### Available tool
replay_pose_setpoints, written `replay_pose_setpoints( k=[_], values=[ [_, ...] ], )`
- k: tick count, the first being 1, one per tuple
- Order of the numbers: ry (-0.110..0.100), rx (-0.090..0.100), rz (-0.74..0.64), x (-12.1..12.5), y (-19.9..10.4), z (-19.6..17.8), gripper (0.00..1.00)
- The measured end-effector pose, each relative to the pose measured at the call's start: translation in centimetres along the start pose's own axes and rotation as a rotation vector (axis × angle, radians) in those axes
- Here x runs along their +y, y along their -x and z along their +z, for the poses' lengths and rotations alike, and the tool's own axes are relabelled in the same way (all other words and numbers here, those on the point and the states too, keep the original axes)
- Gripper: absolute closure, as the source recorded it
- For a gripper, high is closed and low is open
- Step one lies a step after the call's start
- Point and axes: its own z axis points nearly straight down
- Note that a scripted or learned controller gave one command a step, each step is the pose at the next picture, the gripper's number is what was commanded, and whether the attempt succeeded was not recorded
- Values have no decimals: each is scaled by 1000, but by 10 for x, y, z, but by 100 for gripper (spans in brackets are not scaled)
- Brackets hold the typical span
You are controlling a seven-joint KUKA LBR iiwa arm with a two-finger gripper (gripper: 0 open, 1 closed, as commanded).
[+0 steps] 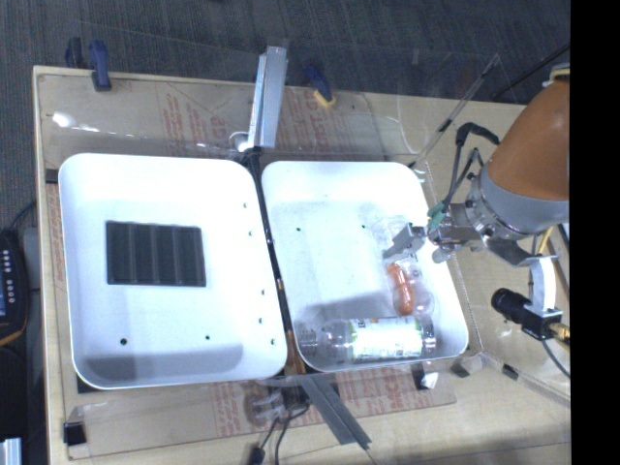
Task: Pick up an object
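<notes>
- We see the gripper point(418, 240) low over the right bin point(320, 197), near its right wall — whether it is open or closed on anything, we cannot tell.
- Just below it lies an orange object in clear wrap point(403, 289).
- Along the bin's near wall rests a clear plastic bottle point(373, 338), on its side.
- The left bin point(145, 177) holds a dark ribbed rectangle point(155, 254) — well apart from the arm.

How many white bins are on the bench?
2. The left bin holds a dark ribbed mat; the right bin beside it holds a bottle and an orange packet.
</notes>
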Motion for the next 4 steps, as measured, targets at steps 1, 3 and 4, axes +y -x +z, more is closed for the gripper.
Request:
replay_pose_setpoints(
  k=[1,3,4],
  values=[
    [-1,0,-70,35,9,58,0],
    [3,-1,-144,71,11,75,0],
    [0,0,-150,36,10,84,0]
  ],
)
